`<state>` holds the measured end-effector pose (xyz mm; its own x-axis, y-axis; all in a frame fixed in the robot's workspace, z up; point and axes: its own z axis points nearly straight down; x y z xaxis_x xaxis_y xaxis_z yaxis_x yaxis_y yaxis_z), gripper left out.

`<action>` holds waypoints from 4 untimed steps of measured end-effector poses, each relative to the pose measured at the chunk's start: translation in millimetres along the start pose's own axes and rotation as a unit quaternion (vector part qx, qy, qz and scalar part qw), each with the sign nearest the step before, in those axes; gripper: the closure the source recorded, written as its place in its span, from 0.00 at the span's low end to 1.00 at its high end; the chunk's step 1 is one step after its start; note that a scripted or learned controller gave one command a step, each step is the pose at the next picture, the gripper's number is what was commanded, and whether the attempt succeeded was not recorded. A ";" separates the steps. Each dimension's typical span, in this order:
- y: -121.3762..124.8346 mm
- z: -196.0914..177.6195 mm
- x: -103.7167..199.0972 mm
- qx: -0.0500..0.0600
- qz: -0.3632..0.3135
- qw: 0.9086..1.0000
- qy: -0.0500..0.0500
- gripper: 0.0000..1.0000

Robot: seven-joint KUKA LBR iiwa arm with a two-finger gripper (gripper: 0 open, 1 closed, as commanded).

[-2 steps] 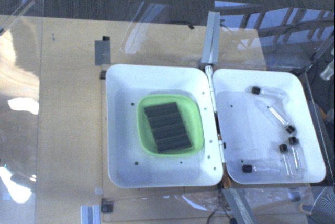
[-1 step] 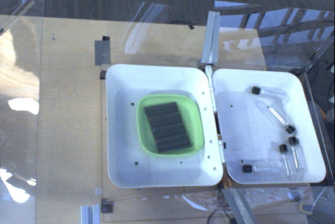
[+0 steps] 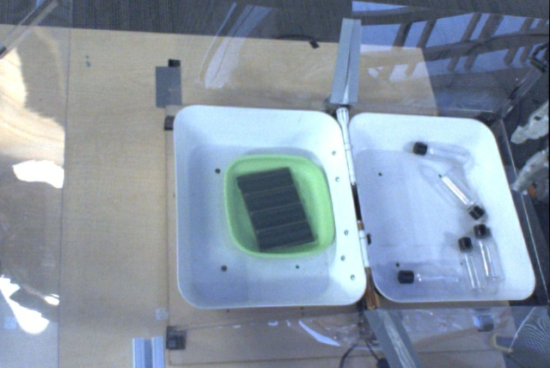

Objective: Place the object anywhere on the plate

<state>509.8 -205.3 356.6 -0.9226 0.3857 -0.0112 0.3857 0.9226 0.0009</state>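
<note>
A lime-green square plate (image 3: 234, 211) sits in the middle of the left bin (image 3: 199, 186). On the plate lies a dark grey ribbed block (image 3: 275, 209), turned slightly askew and fully inside the rim. The right bin (image 3: 387, 203) holds several clear tubes with black caps: one near the back (image 3: 440, 151), one slanting through the middle (image 3: 458, 194), one along the front (image 3: 425, 278), and two upright-lying ones at the front right (image 3: 479, 259).
A grey metal post (image 3: 346, 70) stands behind the seam between the bins. Wooden bench top (image 3: 103, 186) spreads to the left under a reflective clear sheet. Dark frame parts and white cabling (image 3: 530, 130) crowd the right edge.
</note>
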 end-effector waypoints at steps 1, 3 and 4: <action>-8.5 -40.6 17.9 0.000 -0.139 0.990 -0.003 0.00; -1.5 52.0 3.2 0.000 -0.297 0.955 0.000 0.00; -3.4 77.1 7.8 0.000 -0.418 0.908 -0.001 0.00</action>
<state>502.1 -205.6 279.4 -0.8929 -0.4501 -0.0092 -0.4500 0.8930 -0.0079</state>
